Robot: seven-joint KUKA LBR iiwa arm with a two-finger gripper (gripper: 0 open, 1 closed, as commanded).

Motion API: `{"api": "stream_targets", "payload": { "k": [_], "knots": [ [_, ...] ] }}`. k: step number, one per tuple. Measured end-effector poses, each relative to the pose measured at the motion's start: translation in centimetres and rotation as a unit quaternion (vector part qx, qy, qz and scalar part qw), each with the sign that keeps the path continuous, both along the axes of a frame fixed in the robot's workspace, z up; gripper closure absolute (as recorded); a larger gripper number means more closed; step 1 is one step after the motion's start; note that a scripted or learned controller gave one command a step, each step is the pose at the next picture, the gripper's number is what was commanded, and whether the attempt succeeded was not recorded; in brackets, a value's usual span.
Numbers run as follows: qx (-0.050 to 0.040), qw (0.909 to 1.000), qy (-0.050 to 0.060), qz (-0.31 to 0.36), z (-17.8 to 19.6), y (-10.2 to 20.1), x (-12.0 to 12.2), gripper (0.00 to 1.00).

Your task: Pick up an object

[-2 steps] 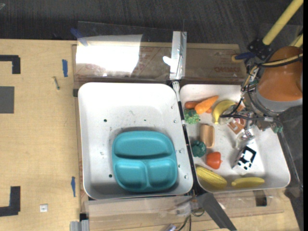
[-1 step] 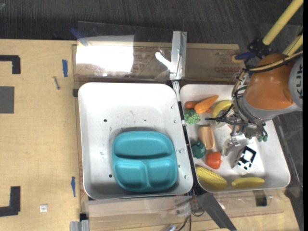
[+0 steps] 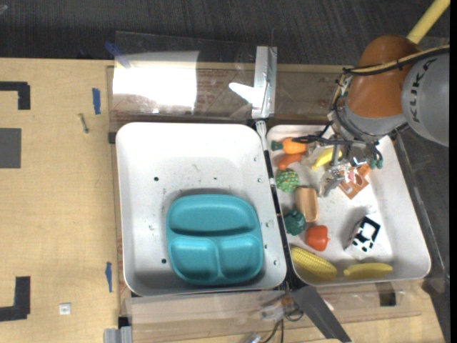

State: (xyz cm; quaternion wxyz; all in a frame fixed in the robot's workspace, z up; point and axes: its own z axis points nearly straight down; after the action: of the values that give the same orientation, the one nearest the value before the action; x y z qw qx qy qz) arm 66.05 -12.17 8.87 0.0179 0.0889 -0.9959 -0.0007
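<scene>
We take the right bin (image 3: 410, 213) as our landmark, and we read the bench from left to right. To the left of it sits the other bin (image 3: 143, 163), which holds a teal divided plate (image 3: 214, 238). Along the right bin's left wall we see a line of toy food: an orange carrot (image 3: 293, 146) at the far end, a green broccoli (image 3: 287, 181) below it, a tan bread roll (image 3: 307, 203), a dark green piece (image 3: 294, 222), a red tomato (image 3: 317, 237), and a yellow corn cob (image 3: 312, 263) at the near end. Further right along the near wall lies a yellow banana (image 3: 368, 269), its long axis running along that wall. A black and white block (image 3: 365, 234) sits just above it.

The gripper (image 3: 341, 171) hangs over the far middle of the right bin, beneath the arm's orange band (image 3: 378, 81). We cannot tell how its tips stand, since wrist and clutter blur together there. A small yellow piece (image 3: 323, 158) lies just to its left and an orange and white card (image 3: 355, 183) just beside it on the right. We judge these two the nearest candidates, so the coming move likely turns on a short drop, not a reach toward the near wall.
</scene>
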Motion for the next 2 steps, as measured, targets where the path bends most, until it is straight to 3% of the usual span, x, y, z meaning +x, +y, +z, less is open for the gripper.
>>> {"api": "stream_targets", "payload": {
  "k": [1, 2],
  "knots": [
    [-0.0001, 0.9997, -0.024, -0.001, 1.3, 0.3, 0.9, 1.00],
    [0.0008, 0.9996, -0.028, -0.008, 12.5, 3.8, 1.0, 1.00]
  ]
}}
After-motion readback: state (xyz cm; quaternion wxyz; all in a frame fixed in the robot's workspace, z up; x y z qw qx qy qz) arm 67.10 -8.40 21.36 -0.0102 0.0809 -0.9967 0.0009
